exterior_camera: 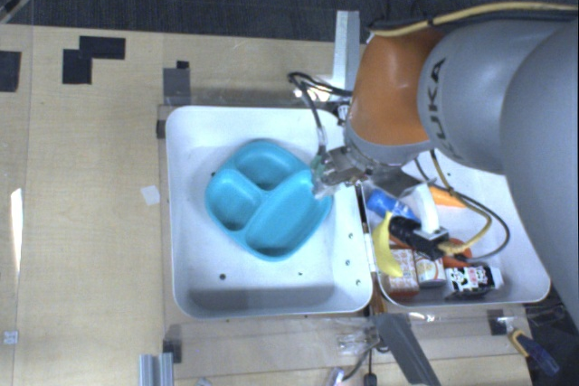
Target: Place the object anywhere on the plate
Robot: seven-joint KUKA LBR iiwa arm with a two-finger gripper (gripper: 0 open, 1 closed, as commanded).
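Note:
A light blue plate (262, 199) with three compartments lies in the left white bin (199, 285). My gripper (320, 175) hangs over the plate's right rim, close to the wall between the two bins. The large grey arm with its orange band comes in from the upper right and hides what lies under it. I see nothing clearly held at the gripper's tip.
The right bin (534, 280) holds several items close together: a yellow object (388, 254), a blue one (384, 202), an orange one (450, 195), a brown-red packet (412, 274) and a black-and-white item (471, 278). The arm covers much of that bin.

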